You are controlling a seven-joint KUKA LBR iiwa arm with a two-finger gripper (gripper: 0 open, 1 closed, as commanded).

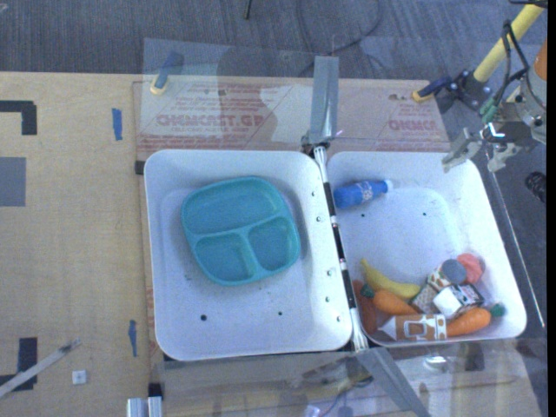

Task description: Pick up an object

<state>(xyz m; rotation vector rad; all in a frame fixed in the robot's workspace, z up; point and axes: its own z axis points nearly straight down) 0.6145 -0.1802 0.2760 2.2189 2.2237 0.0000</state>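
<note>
Toys [430, 302] in right white bin [495, 233] on wooden bench [69, 233]; gripper [491, 142] fingers' state unclear.

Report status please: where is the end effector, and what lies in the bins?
End effector above right bin's far right corner, nothing between fingers. Blue bottle, banana, carrots untouched. Teal plate in left bin.

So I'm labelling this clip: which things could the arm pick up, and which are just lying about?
Pickable:
blue bottle
banana
two carrots
sauce bottle
teal divided plate

Lying about:
blue tape
yellow clip
black cable
</note>
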